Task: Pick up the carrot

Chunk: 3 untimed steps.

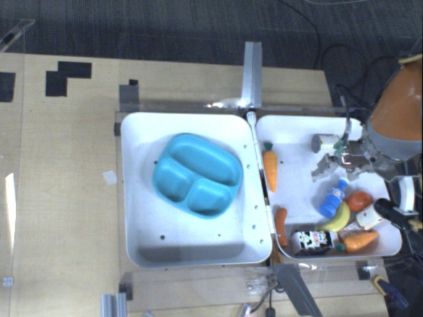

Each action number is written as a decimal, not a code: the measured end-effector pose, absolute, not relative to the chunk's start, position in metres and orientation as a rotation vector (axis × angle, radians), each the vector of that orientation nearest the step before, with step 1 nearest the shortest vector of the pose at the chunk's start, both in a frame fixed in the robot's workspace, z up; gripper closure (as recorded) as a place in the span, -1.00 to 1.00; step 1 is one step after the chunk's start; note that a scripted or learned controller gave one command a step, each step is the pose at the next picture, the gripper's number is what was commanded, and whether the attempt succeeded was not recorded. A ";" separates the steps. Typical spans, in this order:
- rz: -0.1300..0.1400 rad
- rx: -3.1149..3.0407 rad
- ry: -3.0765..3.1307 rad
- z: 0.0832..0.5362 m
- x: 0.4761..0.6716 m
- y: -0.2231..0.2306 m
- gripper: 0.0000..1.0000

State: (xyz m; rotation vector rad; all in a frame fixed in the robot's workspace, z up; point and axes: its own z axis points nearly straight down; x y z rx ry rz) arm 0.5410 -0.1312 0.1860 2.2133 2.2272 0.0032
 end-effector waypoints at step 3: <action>0.005 2.023 2.395 0.248 0.536 -0.095 1.00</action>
